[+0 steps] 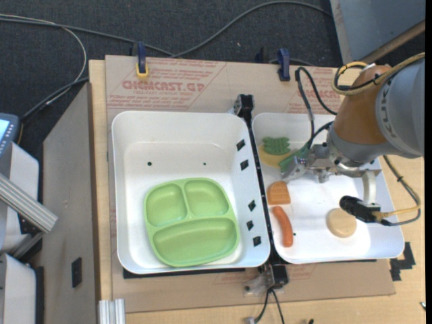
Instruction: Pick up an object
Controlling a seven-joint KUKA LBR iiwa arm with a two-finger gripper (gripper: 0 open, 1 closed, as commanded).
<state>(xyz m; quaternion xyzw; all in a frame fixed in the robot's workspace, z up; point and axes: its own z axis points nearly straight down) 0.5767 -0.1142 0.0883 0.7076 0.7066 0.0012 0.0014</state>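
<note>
1. Both bins (128, 181) are plain white.
2. The divided plate (192, 220) is light green.
3. Right of it: an orange-red sausage (283, 225), an orange block (278, 194), a tan round piece (341, 223) (pale, bun-like), and a green leafy piece (275, 144).

Toys in your right bin (378, 252)

You have a green leafy piece (275, 144) by the far-left corner, an orange block (279, 194), a red sausage (284, 225) along the left wall, and a tan disc (341, 223) near the front edge.
</note>
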